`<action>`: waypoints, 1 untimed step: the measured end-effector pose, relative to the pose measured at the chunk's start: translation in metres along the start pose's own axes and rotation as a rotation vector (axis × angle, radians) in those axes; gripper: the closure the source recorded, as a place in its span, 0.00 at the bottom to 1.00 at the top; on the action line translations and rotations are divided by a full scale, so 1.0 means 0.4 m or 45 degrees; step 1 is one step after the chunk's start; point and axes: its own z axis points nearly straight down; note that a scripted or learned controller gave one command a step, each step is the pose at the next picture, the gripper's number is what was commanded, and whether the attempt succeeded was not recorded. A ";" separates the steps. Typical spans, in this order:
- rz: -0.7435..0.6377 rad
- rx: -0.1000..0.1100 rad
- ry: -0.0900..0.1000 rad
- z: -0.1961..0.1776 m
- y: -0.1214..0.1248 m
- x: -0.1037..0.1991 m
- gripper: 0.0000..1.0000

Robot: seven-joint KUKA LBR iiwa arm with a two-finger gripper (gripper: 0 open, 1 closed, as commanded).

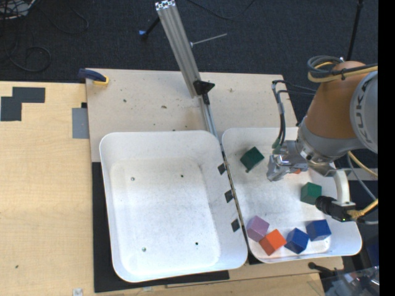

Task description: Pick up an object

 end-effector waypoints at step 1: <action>-0.002 -0.004 0.000 -0.037 0.007 0.140 1.00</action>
